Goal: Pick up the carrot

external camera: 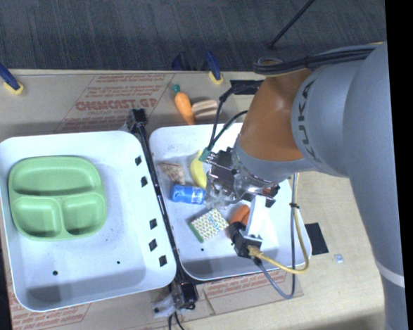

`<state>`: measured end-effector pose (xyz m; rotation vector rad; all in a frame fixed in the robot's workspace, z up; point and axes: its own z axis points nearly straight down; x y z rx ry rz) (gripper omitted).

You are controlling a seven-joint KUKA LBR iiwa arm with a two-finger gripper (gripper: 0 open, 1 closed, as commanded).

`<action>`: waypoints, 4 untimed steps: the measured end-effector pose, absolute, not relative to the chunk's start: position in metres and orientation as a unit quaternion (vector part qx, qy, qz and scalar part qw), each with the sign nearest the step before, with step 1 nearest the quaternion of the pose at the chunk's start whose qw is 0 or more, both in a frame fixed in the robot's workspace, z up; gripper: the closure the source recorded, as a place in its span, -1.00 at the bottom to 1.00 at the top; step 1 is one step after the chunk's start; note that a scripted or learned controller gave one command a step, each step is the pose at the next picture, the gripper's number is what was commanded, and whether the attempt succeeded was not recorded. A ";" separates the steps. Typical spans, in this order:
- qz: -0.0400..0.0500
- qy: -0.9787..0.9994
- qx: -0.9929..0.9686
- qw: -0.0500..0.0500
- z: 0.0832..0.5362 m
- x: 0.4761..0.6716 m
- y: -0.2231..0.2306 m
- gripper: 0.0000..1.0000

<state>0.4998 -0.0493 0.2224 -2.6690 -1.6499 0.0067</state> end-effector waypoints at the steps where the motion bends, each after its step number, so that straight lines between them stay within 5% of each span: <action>1: 0.001 -0.549 -0.836 0.001 0.266 0.483 -0.130 1.00; 2: 0.002 -0.572 -0.820 0.002 0.224 0.476 -0.081 1.00; 3: 0.001 -0.598 -0.802 0.000 0.307 0.500 -0.122 1.00; 4: 0.002 -0.625 -0.781 0.002 0.219 0.489 -0.005 1.00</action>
